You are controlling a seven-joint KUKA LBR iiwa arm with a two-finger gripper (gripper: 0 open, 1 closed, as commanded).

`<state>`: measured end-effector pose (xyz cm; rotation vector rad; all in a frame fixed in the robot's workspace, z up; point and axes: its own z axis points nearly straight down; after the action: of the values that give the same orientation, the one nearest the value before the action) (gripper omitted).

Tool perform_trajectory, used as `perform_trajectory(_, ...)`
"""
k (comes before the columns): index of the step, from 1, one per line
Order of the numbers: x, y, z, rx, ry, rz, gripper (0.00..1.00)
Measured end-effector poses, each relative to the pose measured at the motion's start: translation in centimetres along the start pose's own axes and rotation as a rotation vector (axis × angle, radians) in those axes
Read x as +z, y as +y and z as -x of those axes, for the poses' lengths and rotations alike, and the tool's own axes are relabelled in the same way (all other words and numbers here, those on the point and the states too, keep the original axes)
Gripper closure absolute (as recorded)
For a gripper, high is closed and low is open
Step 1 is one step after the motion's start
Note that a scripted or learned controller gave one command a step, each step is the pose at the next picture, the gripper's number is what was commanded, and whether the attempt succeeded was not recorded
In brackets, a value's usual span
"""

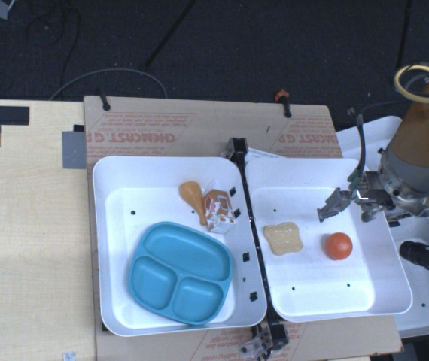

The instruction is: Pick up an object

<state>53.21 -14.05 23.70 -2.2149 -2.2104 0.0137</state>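
Tomato (339,246), red and round, sits in the right bin (384,295), toward its right side, just beside a pale slice of bread (283,238) lying flat at the bin's middle. Gripper (340,205) hangs above the right bin's upper part, apart from both; its fingers' spread cannot be told (dark, small, seen at a slant). Left bin (113,201): blue divided plate (181,272), wooden spoon (194,198), small brown-and-white packet (218,209) touching the spoon.
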Motion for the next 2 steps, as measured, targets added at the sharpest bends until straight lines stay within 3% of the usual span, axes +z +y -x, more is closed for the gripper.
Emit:
perform_trajectory(1, -0.7, 0.2, 0.0, -0.002, -0.002, 0.013, 0.0)
perform_trajectory(2, 5.8, 0.2, -0.2, -0.002, 0.0, 0.006, 0.0)
